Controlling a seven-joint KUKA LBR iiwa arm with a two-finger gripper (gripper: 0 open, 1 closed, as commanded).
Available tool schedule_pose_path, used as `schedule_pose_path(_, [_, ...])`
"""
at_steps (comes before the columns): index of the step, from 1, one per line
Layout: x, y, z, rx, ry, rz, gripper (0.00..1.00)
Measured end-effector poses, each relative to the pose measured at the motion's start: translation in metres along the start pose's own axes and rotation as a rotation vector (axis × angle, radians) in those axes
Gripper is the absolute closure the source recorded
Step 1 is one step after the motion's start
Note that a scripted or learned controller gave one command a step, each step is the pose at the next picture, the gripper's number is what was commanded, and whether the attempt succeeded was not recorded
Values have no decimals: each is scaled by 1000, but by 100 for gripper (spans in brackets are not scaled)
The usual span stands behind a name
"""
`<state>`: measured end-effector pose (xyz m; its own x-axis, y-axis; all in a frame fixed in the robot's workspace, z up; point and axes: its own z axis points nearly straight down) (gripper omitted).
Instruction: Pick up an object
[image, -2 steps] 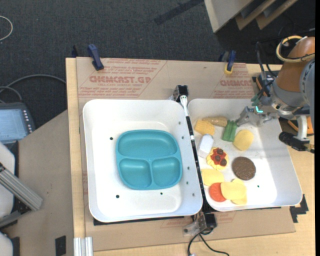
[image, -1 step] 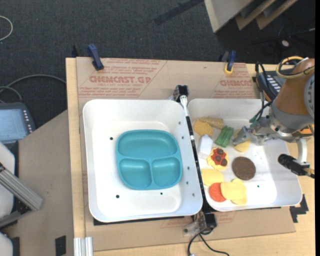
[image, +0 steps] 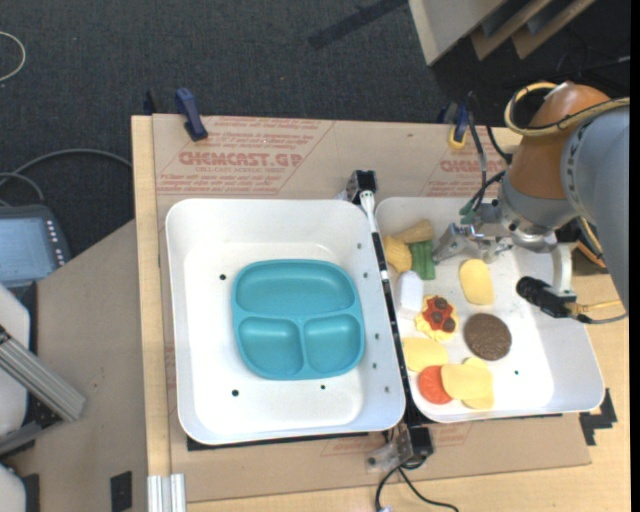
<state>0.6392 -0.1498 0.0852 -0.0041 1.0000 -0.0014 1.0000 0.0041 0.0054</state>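
Note:
The right bin holds several toy foods. Along its left side lie a yellow piece, a tan piece, a green piece and a white piece. A yellow lemon shape sits mid-bin, with a red-and-yellow pizza piece and a brown round cookie in front of it. Near the front are a yellow slice, a red slice and yellow chips. My gripper hangs over the bin's back part, just right of the green piece and above the lemon shape, with nothing visibly held.
The left bin carries a teal divided plate at its middle. A black clip stands at the back of the ridge between the bins. Blue clamps grip the cardboard base's far edge.

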Motion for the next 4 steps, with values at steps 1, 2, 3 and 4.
schedule_pose_path(1, [-18,-59,0,11,3,7,0])
schedule_pose_path(2, [60,-113,-69,13,4,2,0])
schedule_pose_path(3, [58,-111,-68,8,3,4,0])
schedule_pose_path(4, [126,-116,-154,-3,3,-3,0])
